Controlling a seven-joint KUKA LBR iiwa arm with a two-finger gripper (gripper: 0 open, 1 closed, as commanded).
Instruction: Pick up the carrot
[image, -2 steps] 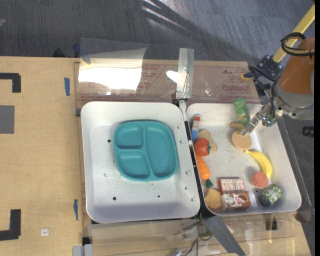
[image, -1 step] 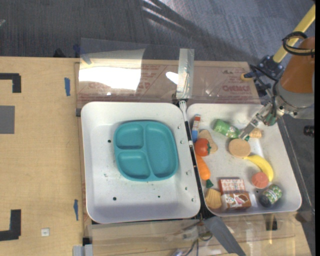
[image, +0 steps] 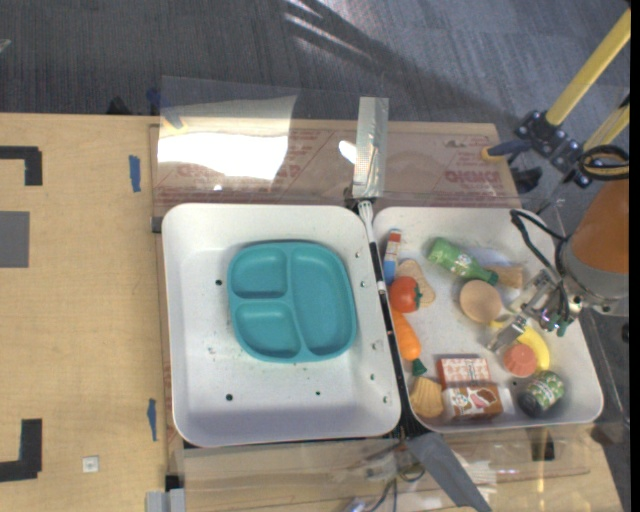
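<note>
a tan wooden bench (image: 80, 330) carries two shallow white bins side by side: the left bin (image: 190, 390) and the right bin (image: 580, 400), their inner edges touching

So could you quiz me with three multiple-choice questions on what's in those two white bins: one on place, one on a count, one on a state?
1. Where does the carrot lie?
A. on the teal tray
B. by the right bin's left wall
C. outside both bins

2. How many compartments has the teal tray?
A. two
B. three
C. five

3. The carrot is
A. lying in the right bin, apart from the gripper
B. lifted above the bin
C. on the bench

Answers: B, it lies along the divider; B, three hollows show; A, the gripper is across the bin.
</note>
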